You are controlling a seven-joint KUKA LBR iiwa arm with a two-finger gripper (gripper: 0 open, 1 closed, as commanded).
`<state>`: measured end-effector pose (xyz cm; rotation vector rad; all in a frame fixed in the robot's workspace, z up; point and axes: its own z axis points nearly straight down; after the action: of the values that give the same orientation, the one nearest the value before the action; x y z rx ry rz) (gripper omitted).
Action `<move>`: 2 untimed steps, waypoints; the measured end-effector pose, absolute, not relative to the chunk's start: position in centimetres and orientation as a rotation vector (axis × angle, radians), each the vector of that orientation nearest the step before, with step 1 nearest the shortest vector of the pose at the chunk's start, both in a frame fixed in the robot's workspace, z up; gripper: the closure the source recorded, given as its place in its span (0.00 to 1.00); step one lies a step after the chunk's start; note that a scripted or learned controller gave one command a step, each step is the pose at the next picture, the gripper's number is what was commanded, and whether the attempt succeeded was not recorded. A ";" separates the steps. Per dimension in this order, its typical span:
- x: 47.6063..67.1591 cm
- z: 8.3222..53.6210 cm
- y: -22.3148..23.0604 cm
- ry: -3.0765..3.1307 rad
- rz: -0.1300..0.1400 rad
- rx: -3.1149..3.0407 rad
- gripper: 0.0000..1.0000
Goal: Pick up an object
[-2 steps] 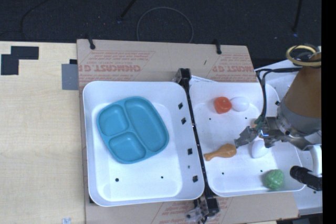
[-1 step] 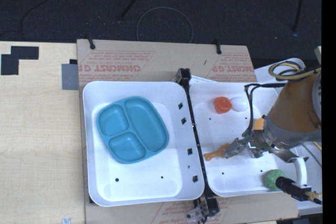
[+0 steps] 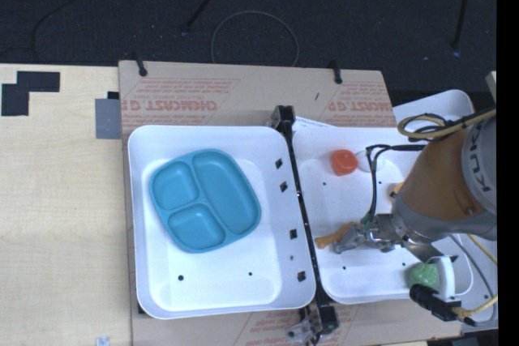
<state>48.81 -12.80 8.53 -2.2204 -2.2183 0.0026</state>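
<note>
Reaching gripper toward right bin's left edge; finger state unclear; orange ball near far edge looks light, smooth, grip across middle

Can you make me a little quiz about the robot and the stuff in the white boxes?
1. True or false: the blue plate lies in the left bin.
2. Which bin holds the small orange thing? A) the left one B) the right bin C) neither
3. Fill in: the robot's tool is down in the ____ bin, near the divider between the two.

Key:
1. True. The plate has three compartments and sits toward the back of that bin.
2. B. It sits apart from the tool, farther back.
3. Right. A green thing also lies at that bin's front right corner, under the arm.
</note>
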 end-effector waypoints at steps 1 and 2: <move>48.9 9.8 -12.9 -2.212 0.001 -2.227 1.00; 49.0 16.1 -12.8 -2.223 -0.002 -2.222 1.00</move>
<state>48.97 -12.83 16.06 -2.2215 -2.2231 -0.0018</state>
